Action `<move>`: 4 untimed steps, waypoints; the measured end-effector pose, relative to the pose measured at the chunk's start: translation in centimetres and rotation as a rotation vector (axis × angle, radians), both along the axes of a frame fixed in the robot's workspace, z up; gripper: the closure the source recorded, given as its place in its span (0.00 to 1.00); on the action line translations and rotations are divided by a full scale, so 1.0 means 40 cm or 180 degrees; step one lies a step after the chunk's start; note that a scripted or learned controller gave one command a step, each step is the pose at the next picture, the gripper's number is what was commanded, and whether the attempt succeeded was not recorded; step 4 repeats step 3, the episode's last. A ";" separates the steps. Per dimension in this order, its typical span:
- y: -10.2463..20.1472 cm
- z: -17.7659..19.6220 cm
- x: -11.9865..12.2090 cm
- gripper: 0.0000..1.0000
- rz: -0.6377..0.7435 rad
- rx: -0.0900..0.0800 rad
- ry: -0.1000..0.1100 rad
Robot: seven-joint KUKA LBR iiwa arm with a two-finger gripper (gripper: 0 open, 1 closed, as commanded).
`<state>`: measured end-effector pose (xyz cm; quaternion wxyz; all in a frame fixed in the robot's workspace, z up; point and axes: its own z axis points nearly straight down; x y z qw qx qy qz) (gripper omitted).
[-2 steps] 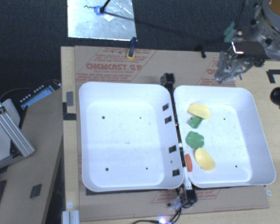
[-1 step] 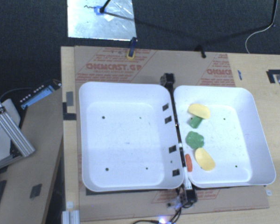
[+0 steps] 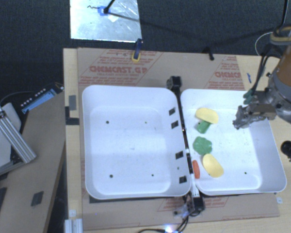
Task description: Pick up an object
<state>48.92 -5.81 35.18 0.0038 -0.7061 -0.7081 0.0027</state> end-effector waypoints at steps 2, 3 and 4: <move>0.041 0.465 -0.006 1.00 0.0004 -0.0006 -0.0054; -0.392 0.458 -0.001 1.00 -0.0049 -0.0025 -0.0042; -0.392 0.458 -0.001 1.00 -0.0049 -0.0025 -0.0042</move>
